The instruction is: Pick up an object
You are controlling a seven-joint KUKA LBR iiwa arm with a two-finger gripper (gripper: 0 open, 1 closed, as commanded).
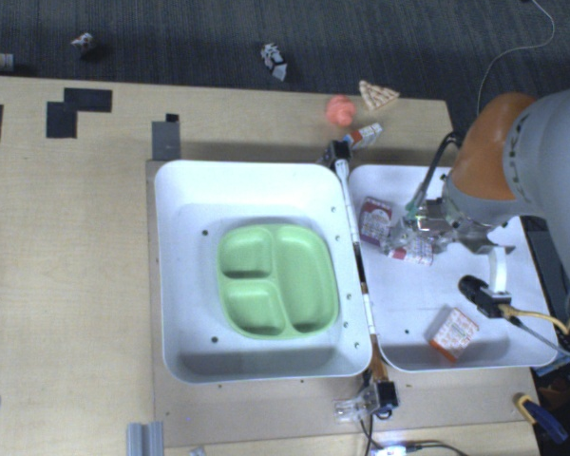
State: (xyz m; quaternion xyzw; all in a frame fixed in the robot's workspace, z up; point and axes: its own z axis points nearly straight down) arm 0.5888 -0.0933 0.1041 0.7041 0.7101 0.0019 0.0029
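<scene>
Down in right bin (513, 283), tool (420, 234) over clear crinkled packet (406, 247); tool's grip unclear

From here I cannot make out the tips of the tool (420, 228): the wrist housing and a clutter of clear plastic sit over them. The clear packet (406, 246) beneath it is too glary for me to say whether anything touches it. The print on the red-and-white packet (375, 220) is blurred, as is the label on the small orange-and-white box (453, 332). The arm (532, 155) runs off the right edge. Small bits on the dark floor (171, 17) are too tiny to identify.
</scene>
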